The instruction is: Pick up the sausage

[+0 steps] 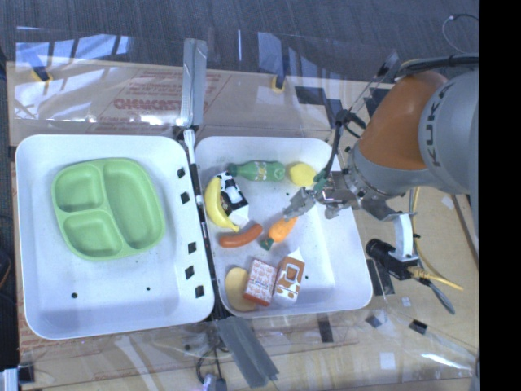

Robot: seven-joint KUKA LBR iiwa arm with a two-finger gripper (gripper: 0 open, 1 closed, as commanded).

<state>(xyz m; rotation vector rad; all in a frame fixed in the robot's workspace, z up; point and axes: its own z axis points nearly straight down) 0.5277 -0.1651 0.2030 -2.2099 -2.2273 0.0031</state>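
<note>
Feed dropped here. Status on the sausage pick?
End effector above right bin, by carrot. Sausage lying free, unheld. Banana and carrot flank it.

lab | robot arm (pixel 423 133) over white bins (pixel 49 300) (toy food)

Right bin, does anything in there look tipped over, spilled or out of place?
Nothing looks spilled or broken. The green bottle lies on its side, and the small cartons lean against each other. The sausage lies free beside the banana.
</note>
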